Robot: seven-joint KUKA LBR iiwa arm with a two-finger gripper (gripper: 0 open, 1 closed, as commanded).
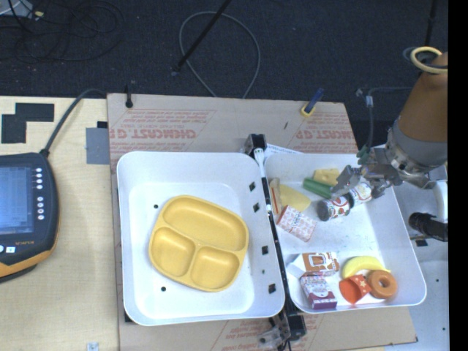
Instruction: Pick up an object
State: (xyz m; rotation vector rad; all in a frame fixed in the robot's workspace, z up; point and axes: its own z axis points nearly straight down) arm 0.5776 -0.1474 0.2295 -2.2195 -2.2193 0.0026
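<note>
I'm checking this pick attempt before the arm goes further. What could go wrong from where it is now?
1. The gripper is over a small can lying on its side; it may roll away from the fingers.
2. A green object and a yellow block sit close by, so the fingers may knock them.
3. The can is near the right bin's wall, leaving little room.

2 white bins (139,196), 1 yellow tray (199,243), 1 banana (360,264), 1 donut (382,284), 1 can (336,208).
</note>
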